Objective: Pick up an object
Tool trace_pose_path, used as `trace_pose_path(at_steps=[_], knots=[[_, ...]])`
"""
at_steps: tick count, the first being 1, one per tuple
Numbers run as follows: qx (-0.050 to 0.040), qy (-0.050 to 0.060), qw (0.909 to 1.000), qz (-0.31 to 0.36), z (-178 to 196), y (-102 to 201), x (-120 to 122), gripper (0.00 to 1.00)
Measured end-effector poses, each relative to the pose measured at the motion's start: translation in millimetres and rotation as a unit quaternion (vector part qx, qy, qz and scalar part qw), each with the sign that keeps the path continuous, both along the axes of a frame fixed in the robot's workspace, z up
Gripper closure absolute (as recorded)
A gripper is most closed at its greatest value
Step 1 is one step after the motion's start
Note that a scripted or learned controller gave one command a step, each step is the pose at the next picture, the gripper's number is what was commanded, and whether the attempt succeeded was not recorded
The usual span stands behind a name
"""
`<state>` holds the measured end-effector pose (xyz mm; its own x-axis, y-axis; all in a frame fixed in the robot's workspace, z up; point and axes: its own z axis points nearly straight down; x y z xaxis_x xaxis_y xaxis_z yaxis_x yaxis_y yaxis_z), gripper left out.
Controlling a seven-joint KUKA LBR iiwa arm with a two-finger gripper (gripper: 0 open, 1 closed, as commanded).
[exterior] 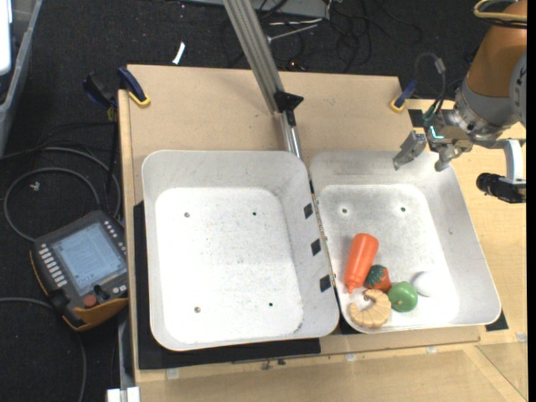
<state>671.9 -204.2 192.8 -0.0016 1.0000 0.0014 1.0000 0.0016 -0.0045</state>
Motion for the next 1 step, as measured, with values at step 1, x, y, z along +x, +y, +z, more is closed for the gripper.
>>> trace_pose_path(at_steps=[1], knots=[[-0.0011,-0.002,1.0000,0.001,3.4,0.3,1.2,0.00]])
